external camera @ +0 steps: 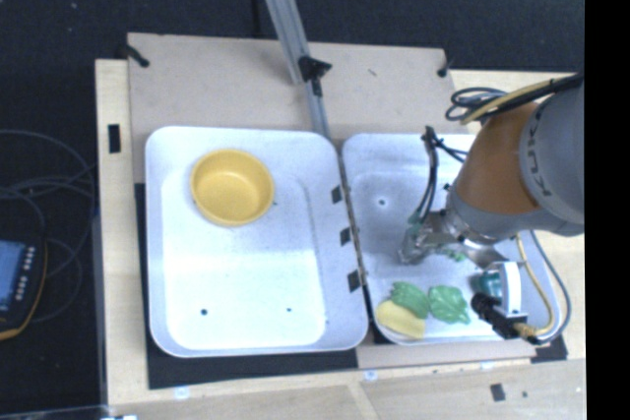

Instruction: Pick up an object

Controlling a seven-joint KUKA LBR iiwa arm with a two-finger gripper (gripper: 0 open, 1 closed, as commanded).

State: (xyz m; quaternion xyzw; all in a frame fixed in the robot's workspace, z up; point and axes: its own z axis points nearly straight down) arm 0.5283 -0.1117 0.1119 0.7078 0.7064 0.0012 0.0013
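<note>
A yellow bowl point(232, 187) sits upright in the left bin point(177, 261), toward its far left part. In the right bin point(379, 177), near its front edge, lie a yellow object point(398, 319), a green leafy object point(409, 297) touching it, and a second green object point(449, 304) just to the right. My gripper point(421, 246) hangs low over the middle of the right bin, a little behind the green objects. Nothing shows between its fingers.
A grey metal pole point(285, 15) slants down from the top to the gap between the bins. The arm's orange band point(497, 172) and cables cover the right bin's right half. A teal and white object point(495, 288) lies at the right bin's front right.
</note>
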